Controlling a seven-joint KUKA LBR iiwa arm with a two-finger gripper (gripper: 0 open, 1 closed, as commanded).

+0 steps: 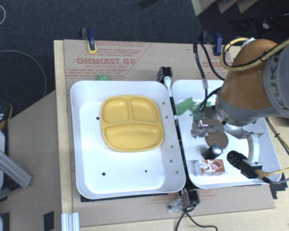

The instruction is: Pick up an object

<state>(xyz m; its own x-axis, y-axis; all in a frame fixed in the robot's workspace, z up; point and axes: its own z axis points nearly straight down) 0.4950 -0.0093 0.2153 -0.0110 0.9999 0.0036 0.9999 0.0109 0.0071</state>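
Gripper (205,128): low in right bin (260,174), above brown disc (217,139); whether it grips cannot be told.
Packet (211,166): right bin, near edge.
Tray (132,123): yellow, left bin (86,143).

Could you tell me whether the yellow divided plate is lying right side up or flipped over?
Right side up: the yellow plate shows its three hollow compartments facing upward in the left bin.

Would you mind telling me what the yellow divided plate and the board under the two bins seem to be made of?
The yellow divided plate looks like moulded plastic: even colour, rounded compartment ridges, soft sheen. The board looks like brown cardboard or paper-faced sheet: matte, with red printed lettering, clamped at its far edge. Neither can be confirmed by sight.
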